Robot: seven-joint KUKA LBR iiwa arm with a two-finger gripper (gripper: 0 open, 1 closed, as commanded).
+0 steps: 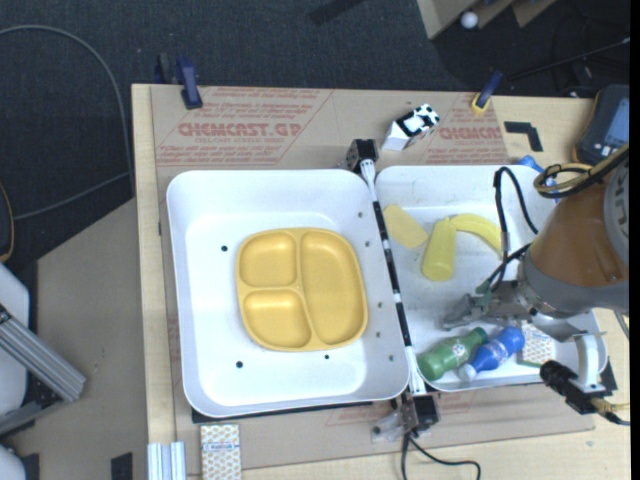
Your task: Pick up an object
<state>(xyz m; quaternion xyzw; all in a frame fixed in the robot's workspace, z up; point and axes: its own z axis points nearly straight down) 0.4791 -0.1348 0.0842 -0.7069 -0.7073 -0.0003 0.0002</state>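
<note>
Gripper [472, 311] sits low in the right bin [425, 185], fingers pointing toward view-left. Can't tell whether they're spread or closed; the metal parts blur together and nothing is visibly between them.

Just below the fingertips: one green bottle [450, 356], lying on its side, long axis running lower-left to upper-right, close to the bin's front wall. Right beside it, one blue bottle [496, 351], also lying down, roughly the same axis, white cap end toward the green one. They look to be touching or nearly so.

Farther back in the same bin: one yellow banana [458, 240], bent, one leg running down toward the front, the other going right. One pale yellow piece [405, 227] just left of it, near the divider between the bins.

Left bin [200, 298]: one yellow divided plate [301, 289], three compartments, flat, about centred.

Arm [585, 253] comes in from view-right over the right bin's far corner, orange band facing the camera, wrist angled down and leftward to the gripper.
</note>
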